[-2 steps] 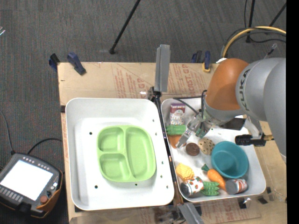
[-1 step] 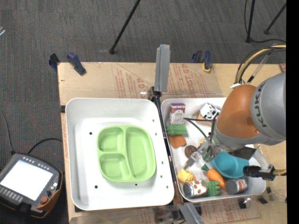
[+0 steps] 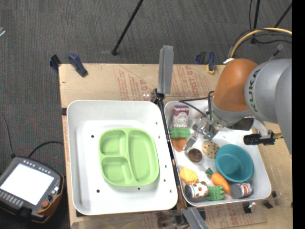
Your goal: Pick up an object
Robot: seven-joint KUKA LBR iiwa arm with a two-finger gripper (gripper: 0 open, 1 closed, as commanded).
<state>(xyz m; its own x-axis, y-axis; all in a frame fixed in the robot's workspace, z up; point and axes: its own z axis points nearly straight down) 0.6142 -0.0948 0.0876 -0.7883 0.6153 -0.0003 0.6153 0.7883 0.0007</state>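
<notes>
Gripper point(image 3: 199, 136) above the right bin point(image 3: 263, 173), fingers spread with nothing between them. A brown cup point(image 3: 195, 154) lies just below the fingertips, a cookie point(image 3: 210, 149) beside it.

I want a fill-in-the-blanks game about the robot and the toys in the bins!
1. The divided plate in the left bin is colored ____.
2. The teal bowl sits in the ____ bin.
3. The toy carrot lies just below the ____.
4. The gripper hangs over the ____ bin.

Missing words: green; right; bowl; right
</notes>
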